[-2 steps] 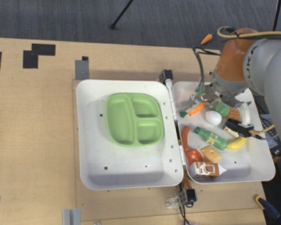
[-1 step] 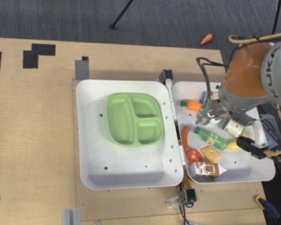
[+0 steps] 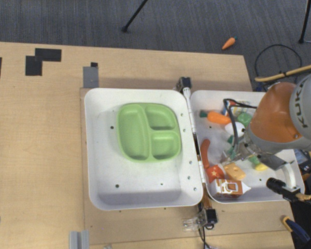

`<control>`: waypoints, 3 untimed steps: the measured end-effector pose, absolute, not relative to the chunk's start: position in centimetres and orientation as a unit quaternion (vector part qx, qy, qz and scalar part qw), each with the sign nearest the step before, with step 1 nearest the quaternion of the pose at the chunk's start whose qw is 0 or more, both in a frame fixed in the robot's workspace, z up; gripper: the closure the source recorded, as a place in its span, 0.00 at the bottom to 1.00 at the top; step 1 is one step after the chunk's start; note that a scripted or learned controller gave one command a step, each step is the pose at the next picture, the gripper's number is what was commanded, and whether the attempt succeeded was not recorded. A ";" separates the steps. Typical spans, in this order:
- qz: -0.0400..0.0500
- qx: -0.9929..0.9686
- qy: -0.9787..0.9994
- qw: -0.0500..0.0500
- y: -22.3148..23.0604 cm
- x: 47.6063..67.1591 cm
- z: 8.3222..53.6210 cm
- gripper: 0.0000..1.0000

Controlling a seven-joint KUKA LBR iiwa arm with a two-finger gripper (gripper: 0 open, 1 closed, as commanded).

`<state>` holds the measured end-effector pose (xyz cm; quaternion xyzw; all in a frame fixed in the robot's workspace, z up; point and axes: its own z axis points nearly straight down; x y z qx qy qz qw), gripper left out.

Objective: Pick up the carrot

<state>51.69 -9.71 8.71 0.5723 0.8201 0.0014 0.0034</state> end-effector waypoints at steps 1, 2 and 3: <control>0.002 0.572 0.820 0.005 -9.7 51.8 8.7 0.00; 0.004 0.600 0.800 0.007 -9.5 49.1 8.8 0.00; 0.003 0.643 0.766 0.005 -9.3 49.0 8.7 0.00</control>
